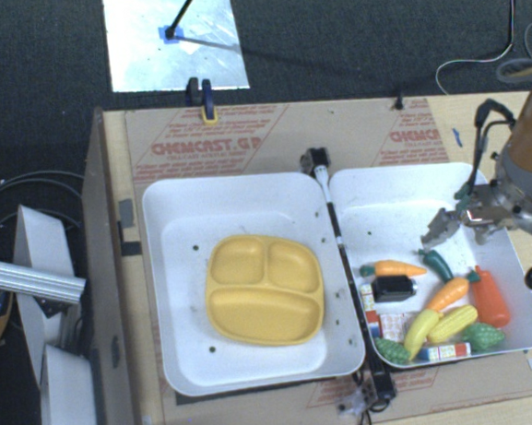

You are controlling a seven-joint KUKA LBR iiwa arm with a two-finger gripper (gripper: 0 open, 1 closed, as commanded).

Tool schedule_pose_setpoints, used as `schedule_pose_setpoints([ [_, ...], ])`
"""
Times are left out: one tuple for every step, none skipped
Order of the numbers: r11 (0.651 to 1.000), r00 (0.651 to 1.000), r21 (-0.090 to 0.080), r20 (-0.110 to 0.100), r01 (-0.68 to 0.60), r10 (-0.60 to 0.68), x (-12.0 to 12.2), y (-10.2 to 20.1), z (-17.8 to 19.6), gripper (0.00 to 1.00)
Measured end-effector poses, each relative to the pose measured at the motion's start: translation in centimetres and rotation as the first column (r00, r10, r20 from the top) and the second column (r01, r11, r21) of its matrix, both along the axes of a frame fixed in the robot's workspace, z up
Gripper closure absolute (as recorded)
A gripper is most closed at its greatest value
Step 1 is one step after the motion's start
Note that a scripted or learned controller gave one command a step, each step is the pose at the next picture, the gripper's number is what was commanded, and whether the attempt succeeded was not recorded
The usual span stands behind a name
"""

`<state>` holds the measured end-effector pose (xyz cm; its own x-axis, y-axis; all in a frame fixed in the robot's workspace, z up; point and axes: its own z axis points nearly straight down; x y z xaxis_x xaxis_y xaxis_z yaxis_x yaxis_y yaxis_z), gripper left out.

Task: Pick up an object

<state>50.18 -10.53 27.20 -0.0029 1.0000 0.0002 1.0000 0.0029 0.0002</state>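
Half the arm (531, 151) is cut off at the right edge, and whether its jaws (443, 226) are spread I cannot tell. Toys crowd the right bin's (385, 196) near corner: carrots (451, 293), corn (452, 323), a black block (393, 287). Cardboard covers the surface (241, 140); dark carpet (33, 88) lies beyond.

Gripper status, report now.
Gripper over the right bin, nothing between its fingers. Toy carrot and other toys lie unlifted below. Yellow tray in left bin.
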Motion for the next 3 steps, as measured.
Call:
schedule_pose_setpoints([
  [1.000,1.000,0.000,-0.001,0.002,-0.002,1.4,-4.2,-7.8,0.00],
  [1.000,1.000,0.001,-0.002,0.000,0.001,7.0,-1.4,-18.3,0.00],
  [1.000,1.000,0.000,0.000,0.001,-0.001,2.7,2.0,-18.8,0.00],
])
